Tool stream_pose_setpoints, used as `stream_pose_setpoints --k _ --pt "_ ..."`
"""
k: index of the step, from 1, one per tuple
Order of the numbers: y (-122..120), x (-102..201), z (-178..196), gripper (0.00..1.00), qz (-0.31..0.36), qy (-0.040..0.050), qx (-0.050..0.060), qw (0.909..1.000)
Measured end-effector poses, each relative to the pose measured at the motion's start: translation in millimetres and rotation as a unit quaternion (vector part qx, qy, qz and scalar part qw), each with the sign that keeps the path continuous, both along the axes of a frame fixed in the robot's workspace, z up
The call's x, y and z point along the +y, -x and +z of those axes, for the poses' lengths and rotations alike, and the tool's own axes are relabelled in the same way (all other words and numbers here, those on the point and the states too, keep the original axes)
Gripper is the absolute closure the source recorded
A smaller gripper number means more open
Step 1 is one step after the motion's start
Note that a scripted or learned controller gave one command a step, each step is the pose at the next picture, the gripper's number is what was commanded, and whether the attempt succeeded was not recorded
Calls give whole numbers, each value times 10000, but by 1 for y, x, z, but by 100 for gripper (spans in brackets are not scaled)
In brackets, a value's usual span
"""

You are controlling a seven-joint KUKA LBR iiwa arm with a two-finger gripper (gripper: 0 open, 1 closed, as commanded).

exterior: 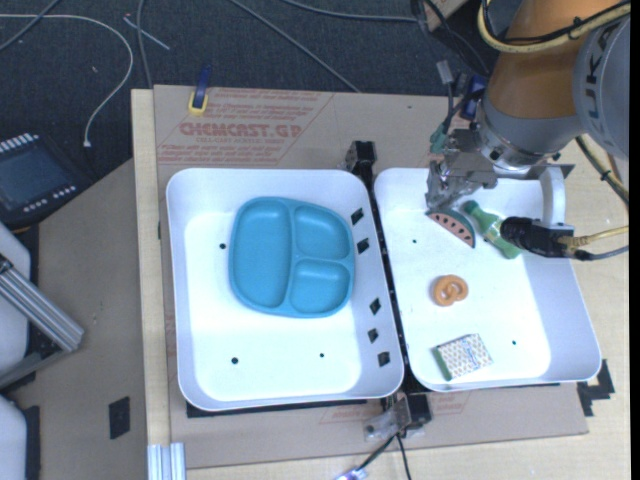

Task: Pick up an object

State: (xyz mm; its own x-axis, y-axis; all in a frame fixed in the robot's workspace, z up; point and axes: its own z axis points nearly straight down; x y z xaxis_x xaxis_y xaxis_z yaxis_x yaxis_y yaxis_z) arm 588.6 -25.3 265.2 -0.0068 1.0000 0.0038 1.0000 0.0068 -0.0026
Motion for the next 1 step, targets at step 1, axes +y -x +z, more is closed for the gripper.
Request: stream_pose_setpoints --k 1 --pt "6 55 2 100 -1 2 -4 10000"
